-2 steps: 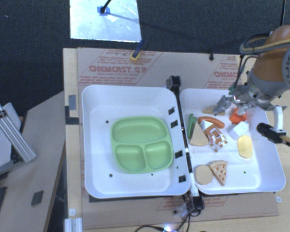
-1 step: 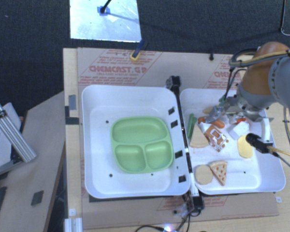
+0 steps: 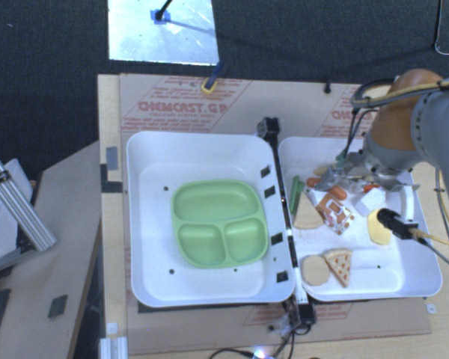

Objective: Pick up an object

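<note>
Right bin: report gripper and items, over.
Gripper low over right bin, fingers unclear. Pizza slice, cookie untouched. Arm overhangs pile.

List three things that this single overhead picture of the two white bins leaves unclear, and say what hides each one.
1. The gripper: camera view, the grey arm's wrist covers it, so its state is unreadable.
2. Small orange and red toy pieces in the right white bin: partly under the arm, too small to identify.
3. The pale yellow rounded piece: a black cable end overlaps its right side.
</note>
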